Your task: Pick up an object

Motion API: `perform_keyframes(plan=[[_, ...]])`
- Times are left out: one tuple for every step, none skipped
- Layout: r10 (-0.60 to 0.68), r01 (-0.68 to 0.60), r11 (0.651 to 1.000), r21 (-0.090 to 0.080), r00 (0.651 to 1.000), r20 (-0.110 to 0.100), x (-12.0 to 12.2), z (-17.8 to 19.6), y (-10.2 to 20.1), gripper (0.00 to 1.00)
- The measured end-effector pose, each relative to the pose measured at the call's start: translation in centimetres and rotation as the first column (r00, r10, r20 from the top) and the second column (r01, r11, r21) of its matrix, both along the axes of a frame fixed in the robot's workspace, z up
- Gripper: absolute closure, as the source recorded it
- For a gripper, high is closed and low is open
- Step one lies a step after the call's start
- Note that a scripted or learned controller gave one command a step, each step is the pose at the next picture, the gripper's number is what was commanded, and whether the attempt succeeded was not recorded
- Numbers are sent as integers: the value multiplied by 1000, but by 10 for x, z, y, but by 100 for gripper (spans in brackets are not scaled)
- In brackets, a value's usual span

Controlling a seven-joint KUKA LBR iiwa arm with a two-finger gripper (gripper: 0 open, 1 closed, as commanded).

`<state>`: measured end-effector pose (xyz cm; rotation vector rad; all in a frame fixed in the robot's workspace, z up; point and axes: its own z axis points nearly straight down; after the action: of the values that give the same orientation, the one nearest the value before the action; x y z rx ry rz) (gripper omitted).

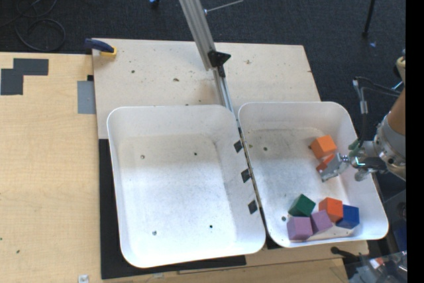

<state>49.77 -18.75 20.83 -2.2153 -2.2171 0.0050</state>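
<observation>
Tool: the tool (333, 168) sits low in the right bin (291, 117), just below the orange block (323, 145); whether it is apart or together I cannot tell.
Blocks: the green block (304, 205), purple block (299, 228) and blue block (349, 216) cluster at the near edge.
Progress: nothing visibly lifted; grasp and raise remain.

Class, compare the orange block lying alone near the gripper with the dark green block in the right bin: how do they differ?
The lone orange block is bright orange; the dark green block is dark green. The orange one lies apart from other blocks, right beside the gripper; the green one sits in a cluster, beside a purple block, farther from the gripper. Both are small cube-like blocks in the right white bin.
</observation>
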Motion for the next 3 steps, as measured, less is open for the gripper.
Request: perform_keyframes(plan=[[-3, 3, 1000, -1, 1000, 4, 1, 2, -1, 0], [-2, 2, 1000, 0, 1000, -1, -5, -45, -7, 0], [-4, 4, 1000, -2, 1000, 5, -5, -88, -2, 0]])
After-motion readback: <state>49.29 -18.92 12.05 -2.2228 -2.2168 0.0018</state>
